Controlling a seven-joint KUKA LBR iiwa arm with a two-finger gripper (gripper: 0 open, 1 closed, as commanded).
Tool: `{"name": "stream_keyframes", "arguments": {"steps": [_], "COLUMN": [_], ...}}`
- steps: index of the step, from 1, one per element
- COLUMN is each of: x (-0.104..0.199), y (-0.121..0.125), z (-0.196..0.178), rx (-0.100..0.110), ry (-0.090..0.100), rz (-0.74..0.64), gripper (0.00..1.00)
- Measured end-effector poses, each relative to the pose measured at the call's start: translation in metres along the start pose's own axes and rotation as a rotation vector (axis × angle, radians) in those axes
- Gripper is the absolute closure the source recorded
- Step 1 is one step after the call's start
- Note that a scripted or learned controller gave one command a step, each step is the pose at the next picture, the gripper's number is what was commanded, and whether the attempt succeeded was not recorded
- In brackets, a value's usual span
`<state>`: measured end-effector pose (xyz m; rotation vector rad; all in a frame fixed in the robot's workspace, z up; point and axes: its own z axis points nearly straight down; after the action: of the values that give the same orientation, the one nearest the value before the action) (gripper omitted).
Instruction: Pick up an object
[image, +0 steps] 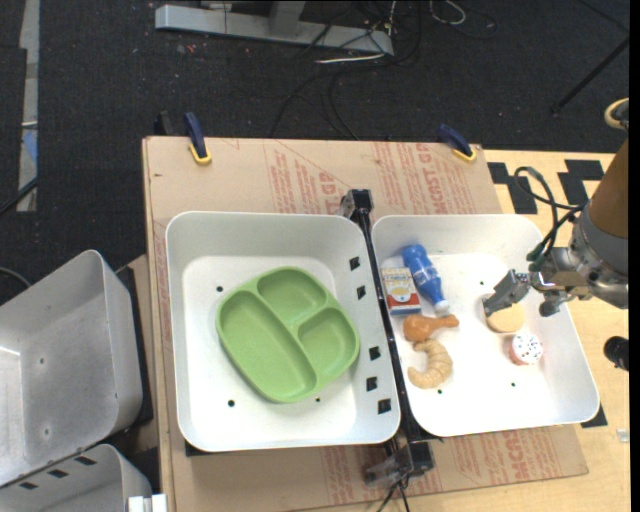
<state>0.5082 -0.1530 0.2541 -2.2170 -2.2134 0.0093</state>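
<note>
No label reads clearly on the small carton (402, 290). Gripper (513, 297) hangs right over the tan round piece (507, 319), fingers spread, pinching nothing.

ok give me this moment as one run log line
arm: over right bin | gripper: beside tan round piece, nothing seen held | nearby: dice, shrimp, blue bottle | left bin: green plate

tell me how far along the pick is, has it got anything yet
Done: the arm has reached into the right bin, and the gripper sits just above the tan round piece. In hand: nothing shows between its fingers. Left: close on an object and lift it; the blue bottle, croissant, white dice and small carton all lie on the bin floor.
</note>
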Motion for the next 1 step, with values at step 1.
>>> {"name": "stream_keyframes", "arguments": {"steps": [1], "x": [0.0003], "y": [0.002], "z": [-0.0048], "rx": [-0.01], "ry": [-0.002], "rz": [-0.003], "gripper": [0.0]}}
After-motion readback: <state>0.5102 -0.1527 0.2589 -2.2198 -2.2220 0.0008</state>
